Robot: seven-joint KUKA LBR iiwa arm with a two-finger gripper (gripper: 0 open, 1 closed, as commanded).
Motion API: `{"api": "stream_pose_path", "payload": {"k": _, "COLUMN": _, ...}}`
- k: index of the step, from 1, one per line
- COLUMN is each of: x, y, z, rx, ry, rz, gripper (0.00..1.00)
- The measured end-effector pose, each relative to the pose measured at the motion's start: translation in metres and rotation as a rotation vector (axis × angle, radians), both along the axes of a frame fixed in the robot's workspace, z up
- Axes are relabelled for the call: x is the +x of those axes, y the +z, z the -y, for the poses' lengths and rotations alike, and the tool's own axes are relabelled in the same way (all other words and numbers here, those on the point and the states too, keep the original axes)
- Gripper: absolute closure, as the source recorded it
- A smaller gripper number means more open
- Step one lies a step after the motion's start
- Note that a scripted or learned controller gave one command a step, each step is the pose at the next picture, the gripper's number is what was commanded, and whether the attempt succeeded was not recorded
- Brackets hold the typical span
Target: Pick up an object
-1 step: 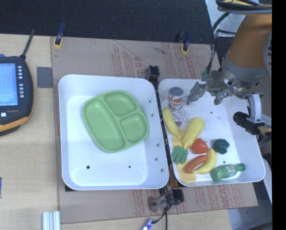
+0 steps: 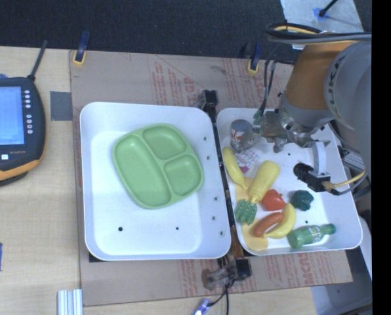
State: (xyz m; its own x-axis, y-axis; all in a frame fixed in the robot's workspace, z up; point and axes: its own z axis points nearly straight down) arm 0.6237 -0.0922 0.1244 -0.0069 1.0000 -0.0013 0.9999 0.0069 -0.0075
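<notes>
Left shallow white bin (image 2: 100,241): one green three-compartment plastic plate (image 2: 157,165), lying flat near the middle.

Right shallow white bin (image 2: 346,231): a heap of toy food along the left and lower part. Yellow mustard-style squeeze bottle (image 2: 263,180) lying tilted; yellow banana (image 2: 233,167) just beside the left wall; green bottle (image 2: 311,235) on its side at the lower right; second banana (image 2: 286,221) touching a red sausage (image 2: 266,223); red pepper (image 2: 272,201); dark green broccoli piece (image 2: 302,199); light green vegetable (image 2: 245,211); small grey can (image 2: 241,135) at the upper left.

Grey arm's gripper (image 2: 269,134) low over the upper part, just beside the can; finger state impossible to tell.

Underneath, brown cardboard sheet (image 2: 143,77) on a wooden bench (image 2: 25,241).

Left of the bins, orange-edged handheld control pendant with blue screen (image 2: 8,126).
</notes>
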Motion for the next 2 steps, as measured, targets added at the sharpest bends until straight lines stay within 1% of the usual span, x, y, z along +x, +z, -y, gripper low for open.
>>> {"api": "stream_pose_path", "payload": {"k": 1, "x": -0.076, "y": -0.028, "z": 0.015, "rx": 0.001, "ry": -0.002, "rz": 0.001, "gripper": 0.00}}
{"api": "stream_pose_path", "payload": {"k": 2, "x": -0.126, "y": -0.033, "z": 0.019, "rx": 0.002, "ry": -0.002, "rz": 0.002, "gripper": 0.00}}
